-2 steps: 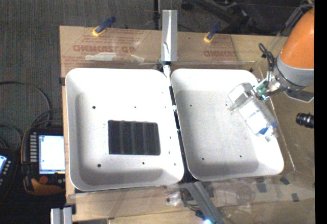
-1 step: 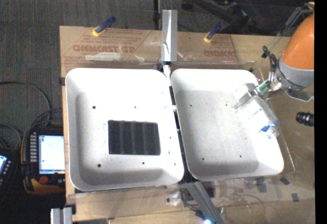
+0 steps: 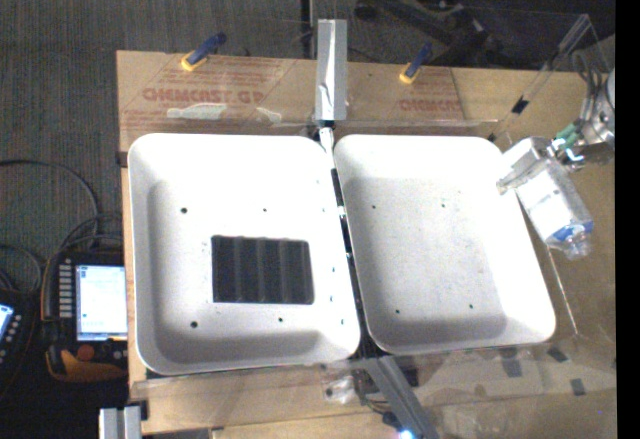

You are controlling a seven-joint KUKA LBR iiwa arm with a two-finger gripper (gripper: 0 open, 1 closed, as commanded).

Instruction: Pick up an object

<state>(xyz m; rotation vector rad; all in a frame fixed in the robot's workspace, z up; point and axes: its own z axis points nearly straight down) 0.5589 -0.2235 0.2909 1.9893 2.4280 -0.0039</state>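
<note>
A black ridged rectangular pad [image 3: 262,270] lies flat in the left white bin [image 3: 160,177], toward its front. A clear plastic bottle [image 3: 553,206] with a blue label sits tilted over the right rim of the right white bin [image 3: 440,327]. My gripper [image 3: 577,144] is at the far right edge of the view, just above and right of the bottle's upper end. It is close to the bottle, but whether it touches the bottle is unclear.
A metal post [image 3: 331,72] stands behind the seam between the bins. Two clamps [image 3: 203,51] hold a clear sheet on the wooden board at the back. A teach pendant [image 3: 88,305] lies on the floor at the left.
</note>
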